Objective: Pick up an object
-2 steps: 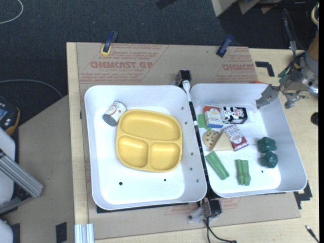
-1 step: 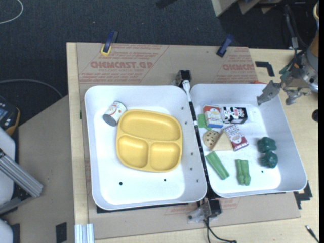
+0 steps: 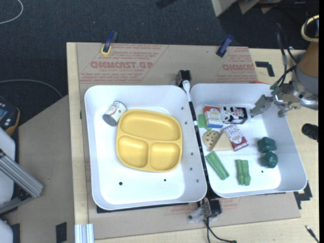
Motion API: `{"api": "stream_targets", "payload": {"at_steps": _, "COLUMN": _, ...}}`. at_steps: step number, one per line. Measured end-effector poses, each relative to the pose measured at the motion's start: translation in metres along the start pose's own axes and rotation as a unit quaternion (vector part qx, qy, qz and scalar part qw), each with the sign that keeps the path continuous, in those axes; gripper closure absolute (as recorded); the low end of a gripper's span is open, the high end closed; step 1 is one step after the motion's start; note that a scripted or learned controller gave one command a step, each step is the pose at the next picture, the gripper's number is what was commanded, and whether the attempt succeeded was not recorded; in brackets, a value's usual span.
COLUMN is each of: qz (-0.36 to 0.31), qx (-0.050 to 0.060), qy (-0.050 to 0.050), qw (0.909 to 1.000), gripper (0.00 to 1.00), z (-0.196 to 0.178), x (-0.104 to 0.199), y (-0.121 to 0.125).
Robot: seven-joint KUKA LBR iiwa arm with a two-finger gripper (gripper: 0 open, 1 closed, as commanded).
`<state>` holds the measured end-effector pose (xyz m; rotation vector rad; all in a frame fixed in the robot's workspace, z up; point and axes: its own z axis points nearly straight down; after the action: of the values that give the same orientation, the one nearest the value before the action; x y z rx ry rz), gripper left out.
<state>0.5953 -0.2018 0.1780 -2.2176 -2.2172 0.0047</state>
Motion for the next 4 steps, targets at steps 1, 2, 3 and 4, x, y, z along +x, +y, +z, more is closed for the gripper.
{"api": "stream_targets", "payload": {"at_steps": 1, "qz": 0.000, "qx": 0.001, "qy": 0.000, "qw": 1.0000, "gripper": 0.00, "z": 0.057, "x": -0.009, "y": -0.001}}
{"api": "stream_targets", "payload": {"at_steps": 2, "qz": 0.000, "qx": 0.000, "qy": 0.001, "qw": 1.0000, "gripper": 0.00, "z": 0.096, "x": -0.008, "y": -0.001}}
{"api": "stream_targets", "payload": {"at_steps": 3, "qz": 0.000, "qx": -0.003, "qy": -0.001, "qw": 1.0000, "gripper": 1.00, "z": 0.082, "x": -0.009, "y": 0.000}}
{"api": "stream_targets", "payload": {"at_steps": 4, "qz": 0.000, "qx": -0.007, "qy": -0.003, "qw": 1.0000, "gripper": 1.00, "z": 0.023, "x": -0.006, "y": -0.006}}
